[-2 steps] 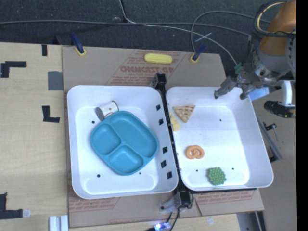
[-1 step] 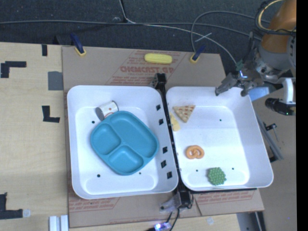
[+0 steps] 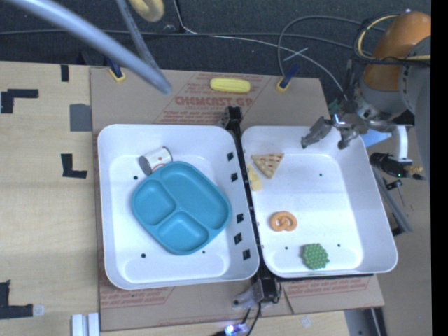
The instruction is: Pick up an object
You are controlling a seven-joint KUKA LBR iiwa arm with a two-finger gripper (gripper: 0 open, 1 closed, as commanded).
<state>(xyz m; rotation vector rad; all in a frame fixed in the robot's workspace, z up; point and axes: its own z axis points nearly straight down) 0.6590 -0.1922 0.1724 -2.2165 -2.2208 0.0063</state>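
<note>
**Open hand waits over the far corner of the right bin**

The gripper (image 3: pixel 327 136) is up near the far right corner of the right bin (image 3: pixel 378 208); its two dark fingers (image 3: pixel 313 134) are spread wide apart, and there is nothing between them; the grey arm with its orange band (image 3: pixel 402 40) comes in from the right side, just above that corner.

Inside the right bin there are four small things to pick; a tan waffle piece (image 3: pixel 268 163) shaped like a triangle lies near the far left corner; a small pale yellow piece (image 3: pixel 253 180) lies just beside it, close to the wall between the bins; an orange pretzel (image 3: pixel 283 222) sits near the middle of the bin floor; a bumpy green ball (image 3: pixel 314 255) sits near the front wall; all of them are well apart from the open hand.

The left bin (image 3: pixel 112 208) holds a blue tray (image 3: pixel 180 206) with three parts, lying tilted in the middle; a little white cup (image 3: pixel 155 159) lies on its side, touching the far edge of the tray.

Both bins rest on a brown cardboard sheet (image 3: pixel 196 100) on the bench; a yellow banana (image 3: pixel 229 85) lies on that sheet, just behind the bins; thin black cables (image 3: pixel 294 37) loop over the dark floor at the back; a grey pole (image 3: pixel 77 23) crosses the top left corner.
</note>
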